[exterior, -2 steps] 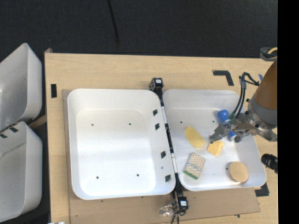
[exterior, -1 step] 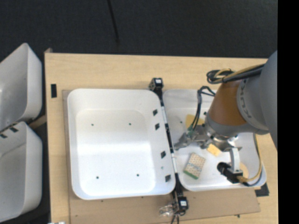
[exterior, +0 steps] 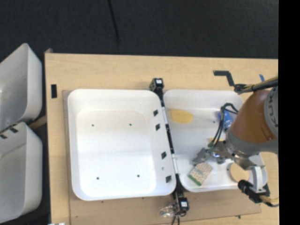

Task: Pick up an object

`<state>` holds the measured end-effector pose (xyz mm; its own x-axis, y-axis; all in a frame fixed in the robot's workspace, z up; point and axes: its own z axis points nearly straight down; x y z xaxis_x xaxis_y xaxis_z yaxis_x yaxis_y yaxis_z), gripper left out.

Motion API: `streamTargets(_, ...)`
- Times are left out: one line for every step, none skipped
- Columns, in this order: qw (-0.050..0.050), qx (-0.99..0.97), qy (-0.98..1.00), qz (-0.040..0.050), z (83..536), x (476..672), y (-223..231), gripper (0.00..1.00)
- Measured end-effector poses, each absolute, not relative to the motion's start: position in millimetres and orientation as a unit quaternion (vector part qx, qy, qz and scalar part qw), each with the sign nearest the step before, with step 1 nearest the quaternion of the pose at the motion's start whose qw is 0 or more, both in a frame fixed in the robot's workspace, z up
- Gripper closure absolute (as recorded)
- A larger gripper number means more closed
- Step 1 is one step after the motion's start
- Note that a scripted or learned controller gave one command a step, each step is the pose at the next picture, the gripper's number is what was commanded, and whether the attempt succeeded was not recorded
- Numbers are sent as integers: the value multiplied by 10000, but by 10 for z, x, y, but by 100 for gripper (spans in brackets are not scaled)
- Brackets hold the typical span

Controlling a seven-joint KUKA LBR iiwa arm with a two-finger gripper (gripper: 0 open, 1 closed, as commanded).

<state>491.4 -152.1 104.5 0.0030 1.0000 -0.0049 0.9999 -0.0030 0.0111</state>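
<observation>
Gripper (exterior: 202,157) sat low in the right bin (exterior: 197,102), couldn't tell its state. Just beneath it, a patterned card (exterior: 200,173) lay tilted, long axis diagonal, near the front wall. Yellow sponge (exterior: 181,116) further back; left bin (exterior: 75,125) wide open.

Light wooden bench (exterior: 108,71) with two white bins (exterior: 117,144) (exterior: 197,108) side by side.

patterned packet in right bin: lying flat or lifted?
Lying flat. The patterned packet rests on the right bin's floor near its front edge, tilted diagonally, with the gripper just above it. Whether it's gripped: cannot tell.
</observation>
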Motion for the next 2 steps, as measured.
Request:
streamTargets(101,7085,7057,39,1167,4955,-1527,100)
streamTargets(74,7080,7061,21,2275,5095,-1940,100)
